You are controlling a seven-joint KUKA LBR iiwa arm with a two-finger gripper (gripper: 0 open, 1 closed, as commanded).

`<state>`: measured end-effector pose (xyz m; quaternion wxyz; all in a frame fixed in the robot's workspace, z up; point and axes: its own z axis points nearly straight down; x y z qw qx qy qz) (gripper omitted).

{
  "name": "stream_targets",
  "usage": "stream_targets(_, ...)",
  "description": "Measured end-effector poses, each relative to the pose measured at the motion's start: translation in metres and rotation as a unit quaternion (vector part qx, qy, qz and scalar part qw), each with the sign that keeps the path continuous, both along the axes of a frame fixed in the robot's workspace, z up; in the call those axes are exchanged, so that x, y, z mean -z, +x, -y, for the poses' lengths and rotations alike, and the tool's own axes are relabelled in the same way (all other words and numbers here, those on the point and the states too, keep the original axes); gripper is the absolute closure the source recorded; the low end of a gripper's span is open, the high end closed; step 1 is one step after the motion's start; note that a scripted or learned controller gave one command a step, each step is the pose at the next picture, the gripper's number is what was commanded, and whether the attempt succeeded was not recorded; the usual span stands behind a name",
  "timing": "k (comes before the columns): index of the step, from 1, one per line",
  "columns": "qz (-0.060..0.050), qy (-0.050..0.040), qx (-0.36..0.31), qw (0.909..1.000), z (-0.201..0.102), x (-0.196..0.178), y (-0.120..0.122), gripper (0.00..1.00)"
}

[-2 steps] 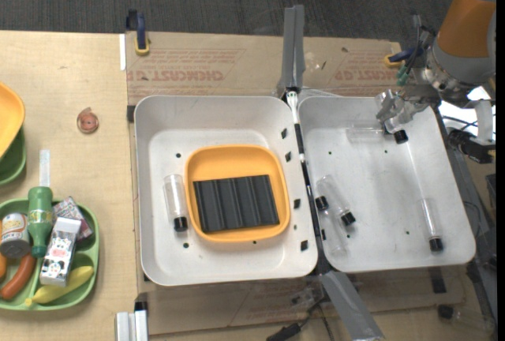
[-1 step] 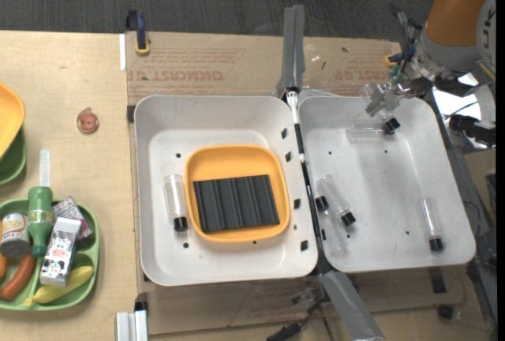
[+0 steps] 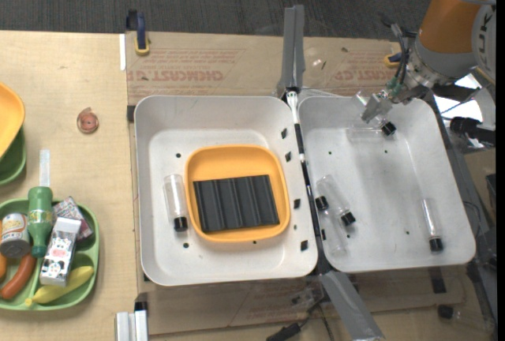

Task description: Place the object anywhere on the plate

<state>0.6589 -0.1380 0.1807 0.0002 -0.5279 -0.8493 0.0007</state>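
Glossy orange plastic plate (image 3: 237,162), smooth white plastic bins (image 3: 150,174), clear vials (image 3: 173,201)

Wooden bench (image 3: 63,79): bears one white bin (image 3: 450,174) directly below the gripper (image 3: 377,106), a second white bin (image 3: 158,142) alongside, farther off. Farthest from the gripper, carries a green tray (image 3: 87,284), yellow bowl (image 3: 8,118), pink disc (image 3: 87,121).
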Motion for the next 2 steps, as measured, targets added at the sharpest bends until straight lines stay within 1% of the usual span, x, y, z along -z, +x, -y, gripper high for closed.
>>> stream_targets(1, 0.002, -0.0006, -0.022, 0.9998, -0.0074, -0.0285, 0.0003, 1.00)
stream_targets(2, 0.002, -0.0004, -0.109, 0.9940, -0.0004, -0.0300, 0.0004, 1.00)
